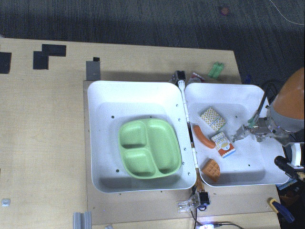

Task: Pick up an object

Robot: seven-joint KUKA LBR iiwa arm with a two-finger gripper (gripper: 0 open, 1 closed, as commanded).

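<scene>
Gripper (239, 133) low in right bin (248, 95), fingertips just beside small carton (223, 144); grip state cannot be told. Carton lies beside orange sausage (204, 137). Left bin (102, 128) holds green divided plate (149, 147).

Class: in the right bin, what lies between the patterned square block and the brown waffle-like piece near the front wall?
In the camera view, between the patterned block and the brown piece lie an orange sausage and a small carton.
</scene>
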